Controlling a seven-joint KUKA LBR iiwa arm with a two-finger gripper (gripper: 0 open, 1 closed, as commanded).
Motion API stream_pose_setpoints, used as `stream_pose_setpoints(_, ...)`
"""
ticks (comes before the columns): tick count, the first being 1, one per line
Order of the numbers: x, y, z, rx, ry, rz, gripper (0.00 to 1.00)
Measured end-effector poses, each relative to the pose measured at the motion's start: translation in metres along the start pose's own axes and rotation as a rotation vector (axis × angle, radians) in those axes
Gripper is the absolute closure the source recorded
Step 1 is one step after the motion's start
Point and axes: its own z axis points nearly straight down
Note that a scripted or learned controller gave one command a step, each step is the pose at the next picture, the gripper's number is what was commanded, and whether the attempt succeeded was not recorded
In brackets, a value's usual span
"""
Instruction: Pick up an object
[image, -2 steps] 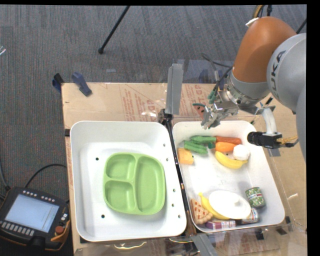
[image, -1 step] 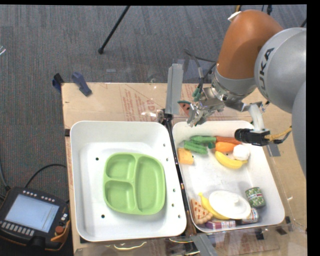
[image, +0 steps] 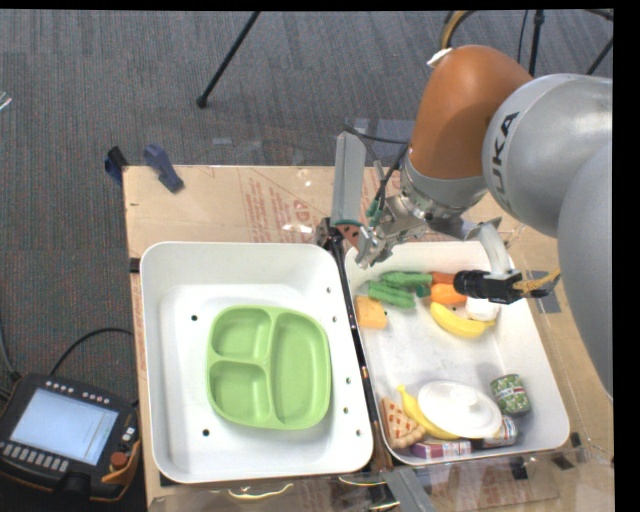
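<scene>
Hand (image: 368, 252) above bin rim — near beans (image: 398, 289).

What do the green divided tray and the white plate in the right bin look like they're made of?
The green divided tray looks like moulded plastic: one even colour, rounded compartment walls and a soft matte sheen. The white plate is smooth and a little glossy, which suggests plastic, possibly ceramic; this view can't settle which. It lies partly over a yellow banana in the right bin.
</scene>
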Motion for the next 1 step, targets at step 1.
stream_pose_setpoints(1, -0.0700, -0.0212, -0.0255, -0.007, -0.005, -0.410, 1.00)
